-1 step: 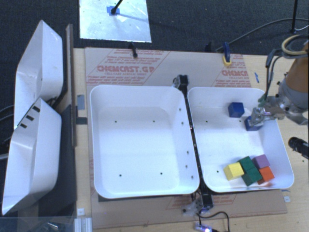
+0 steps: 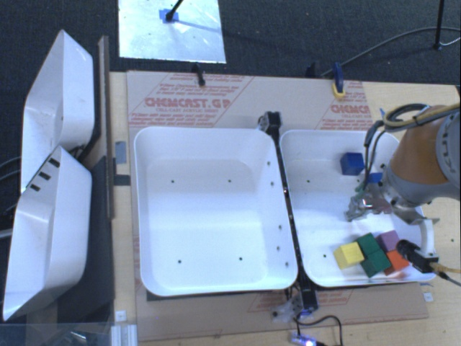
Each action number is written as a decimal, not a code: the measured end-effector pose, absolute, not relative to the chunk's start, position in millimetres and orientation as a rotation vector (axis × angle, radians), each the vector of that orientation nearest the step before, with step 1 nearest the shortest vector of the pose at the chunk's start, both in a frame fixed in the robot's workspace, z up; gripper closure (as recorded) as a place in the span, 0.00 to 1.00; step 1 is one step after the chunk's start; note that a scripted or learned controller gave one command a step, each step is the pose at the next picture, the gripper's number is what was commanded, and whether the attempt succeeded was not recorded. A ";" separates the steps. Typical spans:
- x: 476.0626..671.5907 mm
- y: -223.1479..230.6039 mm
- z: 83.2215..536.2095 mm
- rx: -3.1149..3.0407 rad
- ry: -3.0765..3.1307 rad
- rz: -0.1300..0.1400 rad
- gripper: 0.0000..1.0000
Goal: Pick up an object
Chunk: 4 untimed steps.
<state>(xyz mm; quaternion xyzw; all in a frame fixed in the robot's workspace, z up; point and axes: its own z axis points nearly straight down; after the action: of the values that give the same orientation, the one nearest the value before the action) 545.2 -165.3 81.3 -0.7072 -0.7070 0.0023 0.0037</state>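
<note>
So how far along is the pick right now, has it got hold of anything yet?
Nothing looks picked yet. The grey arm's two-finger gripper is low over the right white bin, with no object visible between its fingers. The blue cube lies beyond it; the yellow block, green block, pink block and orange block sit clustered near the front corner. Grasping and lifting remain.

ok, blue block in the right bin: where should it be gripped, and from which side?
Probably straight from above, closing across two opposite side faces of the blue block. It sits alone near the far wall of the right bin, apart from the yellow block and the rest of the cluster, so there is room on its flanks. The end effector is just nearer the camera.
</note>
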 end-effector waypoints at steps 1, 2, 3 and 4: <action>518.5 -96.3 86.4 -2.215 -2.226 -0.002 0.00; 513.8 -87.7 86.3 -2.220 -2.223 -0.001 0.00; 497.1 -96.5 86.4 -2.222 -2.220 0.000 0.00; 498.0 -96.2 97.0 -2.223 -2.222 -0.002 1.00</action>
<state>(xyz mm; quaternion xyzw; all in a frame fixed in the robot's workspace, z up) 498.0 -96.2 97.0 -0.7072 -0.7071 -0.0006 -0.0007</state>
